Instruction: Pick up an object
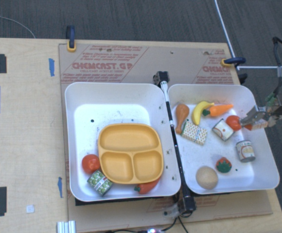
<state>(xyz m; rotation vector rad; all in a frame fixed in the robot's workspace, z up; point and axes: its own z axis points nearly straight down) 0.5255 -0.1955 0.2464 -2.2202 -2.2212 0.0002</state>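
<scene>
Grey carpet [131, 8] behind a pale wooden table [24, 140], with a printed cardboard sheet [107, 62] clamped on top at its far corners. Two white bins side by side on the sheet.

Left bin [78, 106]: a yellow three-part plate [130, 152] near the middle. A red fruit [90, 163] touching the plate's left edge, a green-patterned can [99, 182] just below that fruit, and a red pepper [146, 188] poking out from under the plate's near rim.

Right bin [262, 174]: a drumstick [181, 115], a banana [201, 111] and a carrot [219, 109] in a row along the far side. A patterned cracker box [194, 132] just below the drumstick, a small white box [222, 130] beside it. A tomato [233, 122] touching the white box's right corner. Nearer the camera, a tin [246, 151], a strawberry [223, 165] and a pale egg [207, 177], each apart from the others.

Tool [250, 120] reaching in over the right bin's right wall, low and just beside the tomato. Impossible to tell whether apart, together or clamped on anything. Tomato resting on the bin floor next to the tool's tip.
</scene>
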